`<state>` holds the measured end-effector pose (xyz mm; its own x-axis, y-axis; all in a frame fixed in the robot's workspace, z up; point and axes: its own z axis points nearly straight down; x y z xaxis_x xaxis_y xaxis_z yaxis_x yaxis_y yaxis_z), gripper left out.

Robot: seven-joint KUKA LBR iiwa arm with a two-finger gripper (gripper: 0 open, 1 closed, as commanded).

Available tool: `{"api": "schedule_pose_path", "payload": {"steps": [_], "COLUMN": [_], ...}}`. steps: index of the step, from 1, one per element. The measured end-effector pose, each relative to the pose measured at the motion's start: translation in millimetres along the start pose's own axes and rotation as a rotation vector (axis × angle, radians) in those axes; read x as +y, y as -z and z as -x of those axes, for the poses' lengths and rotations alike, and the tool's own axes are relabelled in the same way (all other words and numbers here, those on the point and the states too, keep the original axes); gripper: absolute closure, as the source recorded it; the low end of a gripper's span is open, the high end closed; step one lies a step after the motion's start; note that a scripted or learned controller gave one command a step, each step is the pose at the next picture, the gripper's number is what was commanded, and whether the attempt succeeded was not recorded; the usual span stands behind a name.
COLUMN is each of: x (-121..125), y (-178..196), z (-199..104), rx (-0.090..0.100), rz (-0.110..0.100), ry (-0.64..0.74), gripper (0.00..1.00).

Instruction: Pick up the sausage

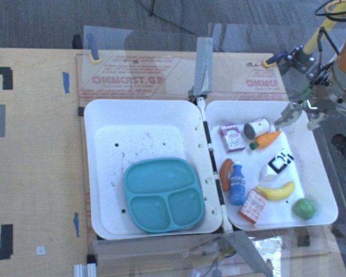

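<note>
The arm is cut off by the right edge of the view, so little of it is seen beyond cables and grey metal; the gripper (296,112) is made out at the upper right rim of the right bin (326,178), but its fingers are small and blurred, and whether they are parted or closed cannot be told; nothing is seen between them. The print on the small cartons is too fine to be read.

Two bins are set side by side, their inner walls touching along the middle; the left bin (104,126) is taken up in its lower half by a teal divided tray (163,194), while its upper half is left bare. The right bin is crowded; a strip of bare floor is seen along its upper wall and its right side.

The sausage (225,173) is found at the left wall of the right bin, lying lengthwise along it, just beside a blue bottle (237,184) on its right; a pink carton (233,138) lies above it. A white can (256,128) and a carrot (266,139) lie nearest the gripper; a black-and-white block (280,162), a banana (276,191), a red-and-white carton (253,206) and a green ball (304,208) are spread lower down. The sausage is thus placed well apart from the gripper, down and to the left of it, across the bin.
</note>
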<state>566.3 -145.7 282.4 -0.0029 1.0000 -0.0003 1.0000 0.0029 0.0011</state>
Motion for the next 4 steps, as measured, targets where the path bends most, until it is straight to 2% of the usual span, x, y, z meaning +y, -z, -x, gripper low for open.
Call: {"api": "schedule_pose_path", "payload": {"steps": [1, 2, 3, 4], "x": [-25.3, -20.4, -83.9, -76.1], "y": [-143.8, -180.8, -193.6, -148.1], "z": [-47.2, -51.6, -46.9, -29.1], "rx": [0.001, 0.001, 0.002, 0.000], "rz": [-0.001, 0.001, 0.010, -0.001], "ry": [-0.114, -0.178, -0.230, -0.241], "gripper": [0.00, 0.00, 0.00, 0.00]}}
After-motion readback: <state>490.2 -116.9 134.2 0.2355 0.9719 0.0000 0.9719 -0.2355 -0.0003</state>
